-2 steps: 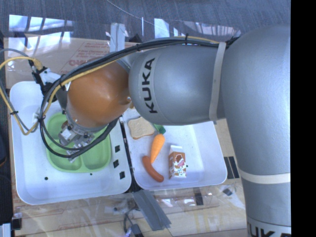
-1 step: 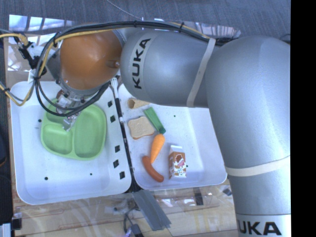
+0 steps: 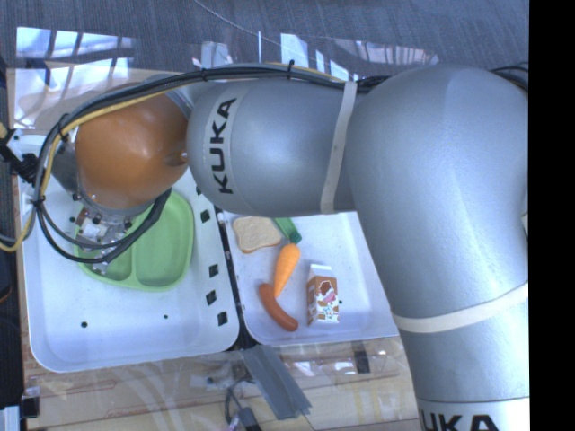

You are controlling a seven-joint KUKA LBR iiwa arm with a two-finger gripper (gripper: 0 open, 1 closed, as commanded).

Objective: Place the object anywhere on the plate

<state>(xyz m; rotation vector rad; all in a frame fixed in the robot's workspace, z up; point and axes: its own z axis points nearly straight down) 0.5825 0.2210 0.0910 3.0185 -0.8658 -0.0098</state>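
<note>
Bright daylight, glare streaks at top, slightly soft focus

place: robotics lab, test cell
arm: big grey KUKA arm (image 3: pixel 359 151), brand lettering on the casing, black cables (image 3: pixel 54 232) strung along it
setup: two shallow white bins (image 3: pixel 135 330) side by side on wooden tabletop (image 3: pixel 162 389)
props: toy food, green plate (image 3: pixel 166 241)
floor: grey carpet (image 3: pixel 135 3)

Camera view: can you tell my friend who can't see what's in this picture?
A big grey robot arm reaches over a green plate in the left bin. The right bin holds toy bread, carrot, sausage and carton.
</note>
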